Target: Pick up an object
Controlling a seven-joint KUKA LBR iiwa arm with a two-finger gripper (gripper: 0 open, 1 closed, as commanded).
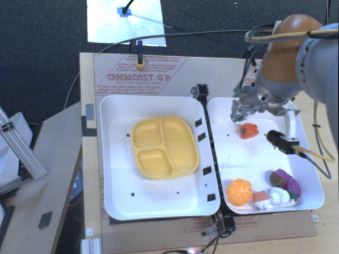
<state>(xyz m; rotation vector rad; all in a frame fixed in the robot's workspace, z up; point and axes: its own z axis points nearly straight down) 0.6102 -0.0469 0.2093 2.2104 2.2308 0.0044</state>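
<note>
The gripper (241,111) hangs over the far part of the right bin (249,157), its fingers a blurred grey cluster; whether they are open or closed cannot be told, and nothing is seen between them. Just beside it, toward the near side, lies a small red-orange toy pepper (248,130) with a green stalk, on the bin floor. The arm (296,52), smooth grey with a glossy orange band, covers the bin's far right corner. At the near edge sit a ribbed orange pumpkin (239,191), a knobbly purple bunch of grapes (286,181), and a small white and pink piece (270,198) too small to identify. The left bin (114,157) holds a yellow plastic tray (164,147) with three rounded compartments
</note>
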